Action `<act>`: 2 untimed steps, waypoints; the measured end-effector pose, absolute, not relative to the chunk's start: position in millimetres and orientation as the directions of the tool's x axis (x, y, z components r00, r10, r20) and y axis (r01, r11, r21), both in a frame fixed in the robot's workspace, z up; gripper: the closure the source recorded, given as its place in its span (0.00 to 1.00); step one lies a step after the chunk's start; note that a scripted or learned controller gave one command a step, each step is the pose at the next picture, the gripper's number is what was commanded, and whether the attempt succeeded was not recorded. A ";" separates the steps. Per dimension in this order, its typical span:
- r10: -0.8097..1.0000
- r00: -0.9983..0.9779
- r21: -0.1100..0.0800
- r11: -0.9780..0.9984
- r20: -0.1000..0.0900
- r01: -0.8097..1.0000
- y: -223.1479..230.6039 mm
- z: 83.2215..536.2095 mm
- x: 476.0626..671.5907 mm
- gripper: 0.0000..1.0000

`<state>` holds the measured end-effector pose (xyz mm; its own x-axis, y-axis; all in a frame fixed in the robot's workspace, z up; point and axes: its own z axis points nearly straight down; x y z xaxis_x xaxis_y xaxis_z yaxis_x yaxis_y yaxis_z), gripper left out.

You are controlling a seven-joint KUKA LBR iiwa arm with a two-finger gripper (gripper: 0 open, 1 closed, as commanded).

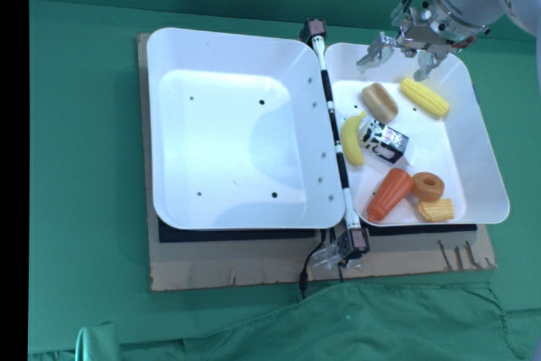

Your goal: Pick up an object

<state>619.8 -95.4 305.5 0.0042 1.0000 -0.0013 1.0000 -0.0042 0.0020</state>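
Observation:
My gripper (399,61) hangs over the far edge of the right bin (486,173), its fingers (373,56) spread open with nothing between them. Just below it lie a brown bread roll (379,101) and a yellow corn cob (425,96). Further toward the front are a yellow banana (352,139), a black and white can (385,142) lying on its side, an orange carrot (390,194), an orange ring (427,185) and a small yellow ridged piece (436,210).
The left bin (237,131) holds only small dark specks. A black and white bar (333,118) runs between the two bins. Both bins rest on a cardboard sheet (254,270) over green cloth.

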 end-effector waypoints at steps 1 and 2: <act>1.000 0.007 0.009 -0.007 -0.003 1.000 -96.6 318.5 620.8 1.00; 1.000 -0.003 -0.003 0.003 0.002 1.000 -31.8 278.0 607.6 1.00</act>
<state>607.6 -31.8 278.0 -0.0028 1.0000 0.0018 1.0000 0.0028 -0.0026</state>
